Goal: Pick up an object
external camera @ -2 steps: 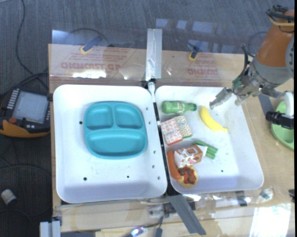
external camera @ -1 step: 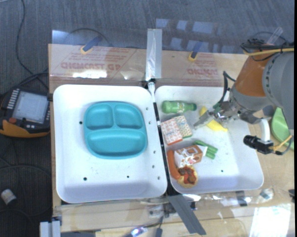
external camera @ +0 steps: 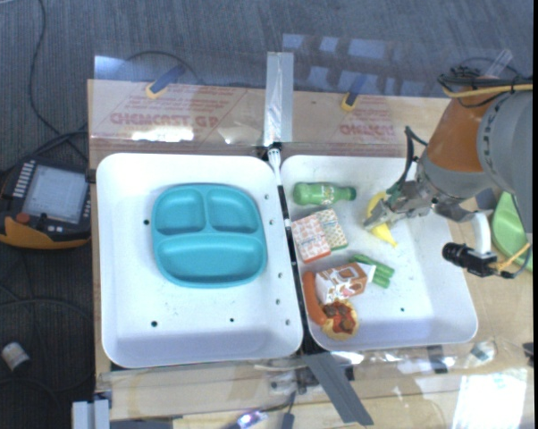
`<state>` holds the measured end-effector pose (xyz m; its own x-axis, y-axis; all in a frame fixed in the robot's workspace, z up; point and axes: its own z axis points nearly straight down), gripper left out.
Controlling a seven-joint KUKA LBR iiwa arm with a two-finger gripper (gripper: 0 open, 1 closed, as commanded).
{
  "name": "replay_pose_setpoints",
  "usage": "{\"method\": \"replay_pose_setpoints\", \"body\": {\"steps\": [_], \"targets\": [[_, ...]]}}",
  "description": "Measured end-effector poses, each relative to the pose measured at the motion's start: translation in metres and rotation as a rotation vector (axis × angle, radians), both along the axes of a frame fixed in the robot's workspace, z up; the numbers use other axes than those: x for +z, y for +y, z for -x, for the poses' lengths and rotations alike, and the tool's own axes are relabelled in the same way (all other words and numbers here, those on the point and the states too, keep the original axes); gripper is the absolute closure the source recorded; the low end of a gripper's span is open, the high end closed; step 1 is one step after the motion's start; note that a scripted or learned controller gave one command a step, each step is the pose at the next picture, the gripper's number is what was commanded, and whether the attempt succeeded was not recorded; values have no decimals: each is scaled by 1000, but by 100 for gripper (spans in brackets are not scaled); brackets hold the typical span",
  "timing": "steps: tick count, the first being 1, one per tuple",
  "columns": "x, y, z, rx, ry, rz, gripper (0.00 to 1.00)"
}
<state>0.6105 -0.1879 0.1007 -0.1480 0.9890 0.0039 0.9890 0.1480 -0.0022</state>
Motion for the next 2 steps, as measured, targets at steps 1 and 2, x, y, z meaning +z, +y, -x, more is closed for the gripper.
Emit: {"method": "replay_pose_setpoints", "body": {"steps": [1, 2], "targets": [[-12, -6, -52, 265, 31, -2, 100], [101, 28, -59, 156, -3, 5, 100]]}}
